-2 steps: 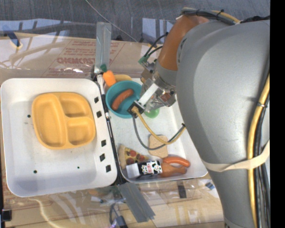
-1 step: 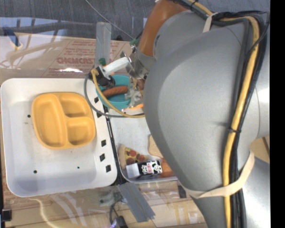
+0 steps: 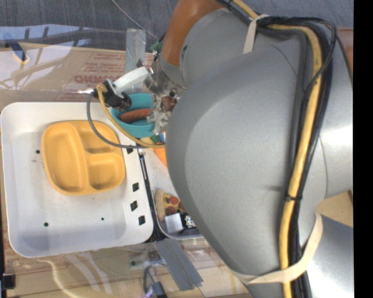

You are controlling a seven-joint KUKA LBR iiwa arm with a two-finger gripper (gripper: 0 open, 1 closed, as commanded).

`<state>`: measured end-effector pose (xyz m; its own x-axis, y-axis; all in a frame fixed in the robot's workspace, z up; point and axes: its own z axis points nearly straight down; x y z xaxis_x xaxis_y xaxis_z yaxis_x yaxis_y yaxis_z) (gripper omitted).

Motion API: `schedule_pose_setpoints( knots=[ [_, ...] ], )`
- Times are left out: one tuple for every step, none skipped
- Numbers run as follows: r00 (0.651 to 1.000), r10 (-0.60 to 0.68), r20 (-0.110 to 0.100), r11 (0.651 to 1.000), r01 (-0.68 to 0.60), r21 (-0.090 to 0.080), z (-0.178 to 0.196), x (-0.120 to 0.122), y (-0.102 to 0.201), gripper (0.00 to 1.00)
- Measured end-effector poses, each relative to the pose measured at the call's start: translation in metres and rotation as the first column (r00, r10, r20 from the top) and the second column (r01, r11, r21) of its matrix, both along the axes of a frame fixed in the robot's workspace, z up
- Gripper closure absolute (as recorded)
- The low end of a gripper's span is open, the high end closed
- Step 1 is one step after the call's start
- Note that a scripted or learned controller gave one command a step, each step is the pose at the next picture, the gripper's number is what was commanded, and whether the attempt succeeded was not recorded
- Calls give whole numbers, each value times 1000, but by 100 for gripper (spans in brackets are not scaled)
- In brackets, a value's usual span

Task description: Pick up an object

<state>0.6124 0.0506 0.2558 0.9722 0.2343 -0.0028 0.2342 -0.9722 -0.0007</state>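
Teal bowl (image 3: 135, 124) with a reddish sausage-shaped piece (image 3: 134, 115) in it sits at the seam between the two white bins, under the arm's wrist.
The tool (image 3: 156, 104) hangs over the bowl's right rim; whether it is spread or pinched cannot be told. The bowl looks like light, stiff plastic, likely slippery, so its rim seems the surest hold. A yellow divided tray (image 3: 81, 157) lies in the left bin (image 3: 25, 228), broad and awkward to pinch.

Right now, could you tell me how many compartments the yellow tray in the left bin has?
3. The yellow tray has one long compartment along its left side and two smaller ones on its right, one above the other. It lies in the left white bin.
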Motion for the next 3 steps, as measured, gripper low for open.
schedule_pose_setpoints(
  knots=[
    [1000, 28, 1, 1000, -28, -1, 17, -13, 22, 100],
    [1000, 26, 2, 1000, -26, -3, 17, -13, 20, 0],
    [992, 125, -10, 992, -125, 1, -68, -43, -25, 0]
  ],
)
